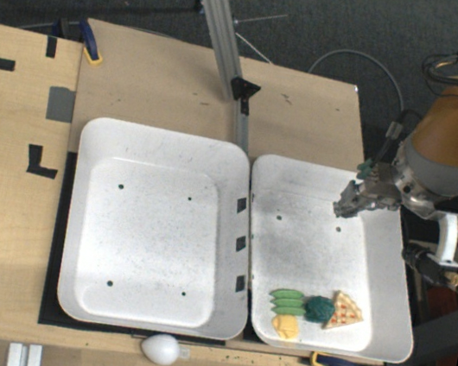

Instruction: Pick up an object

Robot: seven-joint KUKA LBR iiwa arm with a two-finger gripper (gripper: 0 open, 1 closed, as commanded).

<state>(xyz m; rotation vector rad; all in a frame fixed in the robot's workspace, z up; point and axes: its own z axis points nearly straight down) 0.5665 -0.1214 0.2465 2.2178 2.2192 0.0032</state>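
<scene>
In the right bin (316, 237), several small toy foods lie near the front edge: a green pea pod (286, 299), a dark green broccoli piece (318, 307), a pizza slice (347, 312) and a yellow piece (285, 325). My gripper (346, 207) hangs over the far right part of that bin, well behind the toys, with nothing visible between its fingers.
The left bin (151, 225) sits beside the right one. A white egg-shaped object (161, 349) lies on the bench in front of the left bin. A grey metal pole (227, 46) slants across the back, ending near the bins' junction.
</scene>
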